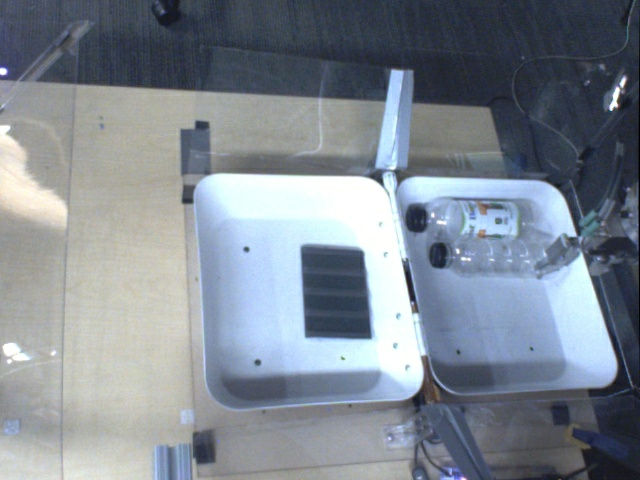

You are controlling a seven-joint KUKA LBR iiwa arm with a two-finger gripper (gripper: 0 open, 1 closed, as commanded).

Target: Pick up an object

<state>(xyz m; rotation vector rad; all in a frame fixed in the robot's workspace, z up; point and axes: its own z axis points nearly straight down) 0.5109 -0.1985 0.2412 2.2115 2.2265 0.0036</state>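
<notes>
At the near edge of the bench (110, 368) some clutter of brackets and cable is seen, too small to be told apart; beyond it the left bin (230, 268) is found to carry a dark ribbed slab (336, 291) lying flat near its middle, while the right bin (520, 348) is bare across its near half. Toward the far side of the right bin two clear plastic bottles are laid on their sides, touching along their length, black caps pointing to the divider; the nearer bottle (485, 256) is unlabelled and ribbed, the farther bottle (470, 218) bears a white and orange label. The gripper (562, 252) is seen low at the right rim, its tip just beside the base of the nearer bottle; whether it is spread or closed cannot be told, and nothing is seen held.

Both bottles are judged light, apparently empty, thin-walled and slippery; they would be dented by a hard squeeze and rolled by a glancing touch. A hold across the ribbed middle of the nearer bottle is judged best, since the ribs lend stiffness and purchase; the tapered neck would be apt to slip out.
</notes>
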